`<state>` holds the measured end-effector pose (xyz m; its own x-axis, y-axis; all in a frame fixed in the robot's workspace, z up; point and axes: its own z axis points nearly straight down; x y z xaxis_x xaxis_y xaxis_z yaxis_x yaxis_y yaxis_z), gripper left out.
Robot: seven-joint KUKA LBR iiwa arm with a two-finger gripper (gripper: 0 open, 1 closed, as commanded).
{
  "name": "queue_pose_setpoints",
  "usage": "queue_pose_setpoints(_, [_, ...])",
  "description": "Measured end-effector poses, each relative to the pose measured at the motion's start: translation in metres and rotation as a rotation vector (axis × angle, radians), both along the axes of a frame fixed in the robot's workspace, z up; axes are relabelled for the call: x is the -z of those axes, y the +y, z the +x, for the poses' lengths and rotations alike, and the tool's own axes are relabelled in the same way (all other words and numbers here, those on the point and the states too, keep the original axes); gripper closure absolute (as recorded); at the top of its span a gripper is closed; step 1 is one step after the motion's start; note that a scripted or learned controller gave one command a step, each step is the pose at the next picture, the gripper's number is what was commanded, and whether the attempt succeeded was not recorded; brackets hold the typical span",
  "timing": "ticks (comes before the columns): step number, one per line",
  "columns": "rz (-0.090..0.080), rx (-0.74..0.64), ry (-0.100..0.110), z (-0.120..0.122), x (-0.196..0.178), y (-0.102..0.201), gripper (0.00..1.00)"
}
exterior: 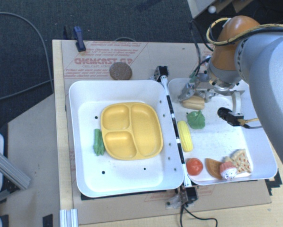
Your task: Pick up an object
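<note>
Reaching into the right bin, pick not yet done.
You'll see the gripper (194, 92) low over the tan bread-roll-shaped toy (194, 103) at the back of the right white plastic bin (255, 148), just beside the green leafy toy (196, 120). Can't tell if it's spread or pinching. Nothing lifted; grasp and raise remain.

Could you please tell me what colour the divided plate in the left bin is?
Yellow; the divided plate shows clearly in the camera view.

You see dark carpet floor (32, 8) around the plywood surface (61, 126), a grey cable (35, 32) curving across the carpet left of the surface.
</note>
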<state>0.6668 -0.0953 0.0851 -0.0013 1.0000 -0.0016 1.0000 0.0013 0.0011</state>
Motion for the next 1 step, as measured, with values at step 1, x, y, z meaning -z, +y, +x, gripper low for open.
queue_pose_setpoints(1, [0.000, 0.000, 0.001, 0.0000, 0.0000, 0.0009, 0.00])
